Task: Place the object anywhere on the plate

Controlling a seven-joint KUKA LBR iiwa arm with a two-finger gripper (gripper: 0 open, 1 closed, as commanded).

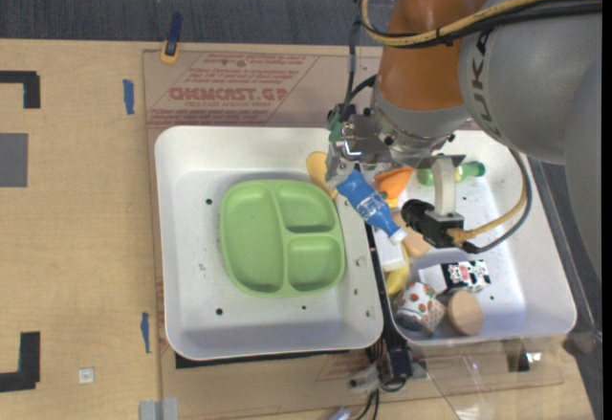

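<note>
A green divided plate point(251, 236) lies in the middle of the left white bin point(182, 217). A blue tube with a white end point(368, 203) hangs slanted over the wall between the two bins, just off the plate's right rim. Its upper end sits between the fingers of my gripper point(342, 169), which is shut on it. The gripper stands above the left bin's back right corner, and the orange wrist band point(430, 35) is above it.
The right bin point(547, 284) holds several toys: an orange piece point(393, 182), a green piece point(474, 169), a black-and-white block point(466, 273), a beige egg point(466, 314) and a patterned ball point(418, 305). A yellow piece point(316, 163) lies by the gripper. Cables loop around the wrist.
</note>
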